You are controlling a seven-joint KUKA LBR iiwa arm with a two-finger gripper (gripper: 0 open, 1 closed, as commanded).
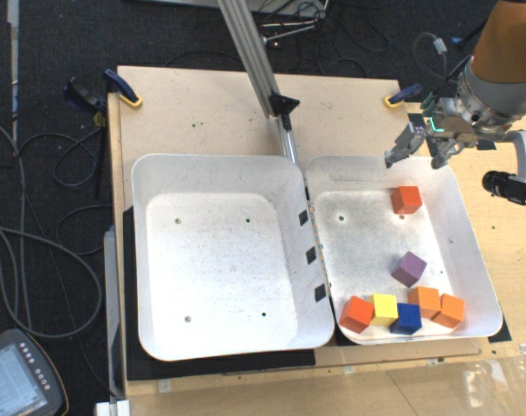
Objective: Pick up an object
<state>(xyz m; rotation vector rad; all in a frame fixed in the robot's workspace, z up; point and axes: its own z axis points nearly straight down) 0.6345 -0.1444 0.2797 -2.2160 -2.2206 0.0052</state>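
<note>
My gripper (416, 156) hangs above the far edge of the right bin (470, 258), fingers spread open with nothing between them. Just below it, an orange cube (406, 199) sits alone on the bin floor. Lower down lies a purple cube (409, 268). Along the near edge of that bin sit a red-orange cube (357, 313), a yellow cube (385, 307), a blue cube (407, 318) and two orange cubes (425, 301) (451, 310), packed close together.
The left bin (159, 232) lies beside the right one, with black clips on the shared rim (312, 254). A slanted metal pole (250, 42) rises behind the bins. Clamps sit at the bench's far corners (124, 89).
</note>
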